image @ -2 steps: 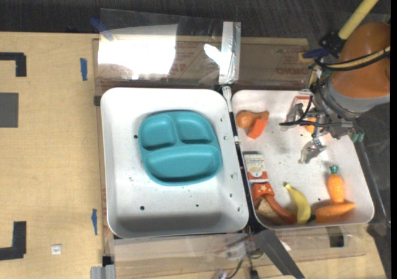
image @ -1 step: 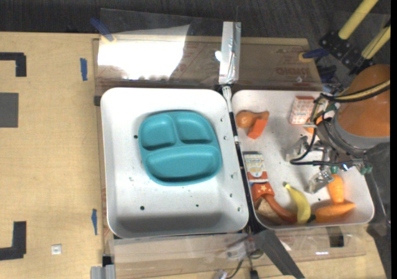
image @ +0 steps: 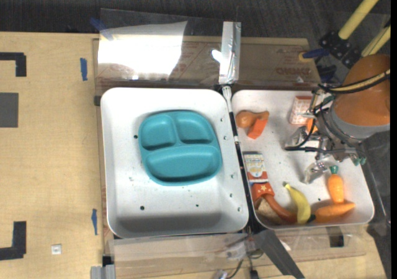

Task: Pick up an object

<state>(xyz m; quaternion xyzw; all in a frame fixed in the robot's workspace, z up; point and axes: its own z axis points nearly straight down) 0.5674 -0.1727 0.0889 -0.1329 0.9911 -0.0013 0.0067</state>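
Over right bin (image: 282,101), my gripper (image: 317,169), grip state unclear, sits beside small carrot (image: 335,188); could nudge it away.

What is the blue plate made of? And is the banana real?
The blue plate looks like smooth moulded plastic: one even teal colour, rounded dividers, a soft sheen. The banana is probably a plastic toy; its yellow looks very even and slightly glossy, but the picture is too small to be sure.
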